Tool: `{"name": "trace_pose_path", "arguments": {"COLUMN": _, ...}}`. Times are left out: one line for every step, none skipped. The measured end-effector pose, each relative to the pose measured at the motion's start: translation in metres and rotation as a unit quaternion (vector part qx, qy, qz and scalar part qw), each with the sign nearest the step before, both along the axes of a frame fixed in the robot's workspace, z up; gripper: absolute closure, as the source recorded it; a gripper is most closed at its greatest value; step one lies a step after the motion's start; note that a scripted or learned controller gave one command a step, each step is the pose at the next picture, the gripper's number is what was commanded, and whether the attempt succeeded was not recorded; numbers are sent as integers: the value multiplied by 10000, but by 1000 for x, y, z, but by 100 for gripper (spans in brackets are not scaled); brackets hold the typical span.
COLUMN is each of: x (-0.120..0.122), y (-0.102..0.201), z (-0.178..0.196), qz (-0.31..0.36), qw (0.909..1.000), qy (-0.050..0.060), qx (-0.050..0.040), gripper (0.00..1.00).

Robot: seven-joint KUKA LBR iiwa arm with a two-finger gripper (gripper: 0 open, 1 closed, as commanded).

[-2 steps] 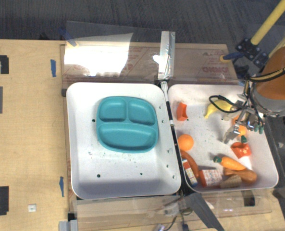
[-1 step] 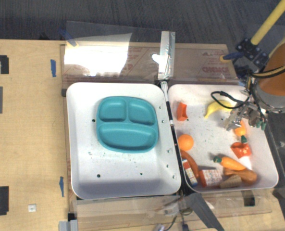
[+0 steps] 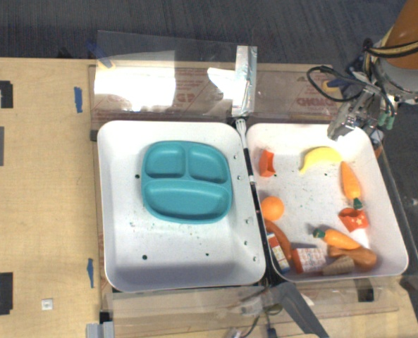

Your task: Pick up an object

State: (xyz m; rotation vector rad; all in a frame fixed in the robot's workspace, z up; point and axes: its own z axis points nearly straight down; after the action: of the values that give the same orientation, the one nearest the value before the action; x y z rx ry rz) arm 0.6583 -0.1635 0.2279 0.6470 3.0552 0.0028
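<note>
Two white bins sit side by side. The left bin point(image 3: 117, 245) carries one teal divided plate point(image 3: 187, 182), near its far edge and toward the right. The right bin point(image 3: 388, 210) holds one banana point(image 3: 319, 157) near its far edge, two carrots point(image 3: 349, 179) point(image 3: 341, 239) along the right side, one orange cup point(image 3: 266, 162) by the left wall, one orange ball point(image 3: 271, 208), one strawberry point(image 3: 354, 220), and a sausage point(image 3: 280, 240) and a small can point(image 3: 307, 259) at the near edge. The gripper point(image 3: 345, 127) hangs over the right bin's far right corner, just beyond the banana, with nothing between its fingers; whether they are spread or closed, I cannot tell.
</note>
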Motion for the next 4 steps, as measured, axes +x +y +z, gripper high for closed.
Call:
{"name": "trace_pose_path", "arguments": {"x": -3, "y": -2, "z": -7, "qz": -15, "qw": 10000, "qy": 61, "qx": 7, "gripper": 0}}
{"name": "trace_pose_path", "arguments": {"x": -17, "y": -49, "z": -138, "qz": -80, "qw": 10000, "qy": 26, "qx": -8, "gripper": 0}}
{"name": "trace_pose_path", "arguments": {"x": -42, "y": -44, "z": -140, "qz": -106, "qw": 9999, "qy": 62, "qx": 1, "gripper": 0}}
{"name": "trace_pose_path", "arguments": {"x": -38, "y": -44, "z": -125, "qz": -97, "qw": 9999, "qy": -11, "qx": -24, "gripper": 100}}
